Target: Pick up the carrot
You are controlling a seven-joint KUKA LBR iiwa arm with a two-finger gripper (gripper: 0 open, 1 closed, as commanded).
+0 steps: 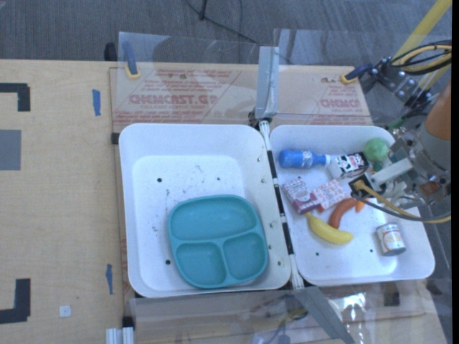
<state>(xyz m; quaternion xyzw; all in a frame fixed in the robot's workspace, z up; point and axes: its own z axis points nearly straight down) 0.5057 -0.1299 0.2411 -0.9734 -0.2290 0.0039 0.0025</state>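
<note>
Teal plate (215,239) sits at the front of the view's left bin. The carrot (343,211) lies in the right bin, between pink packets (315,194) and a banana (330,232). This looks like the approach step: the gripper (384,186) hangs just beside the carrot's right end, with nothing visibly held and its opening impossible to tell. Next it must centre over the carrot and descend.

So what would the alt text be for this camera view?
A grey robot arm reaches over the right-hand white bin, where a small orange carrot lies beside a yellow banana. The left white bin holds a teal divided plastic plate.
</note>
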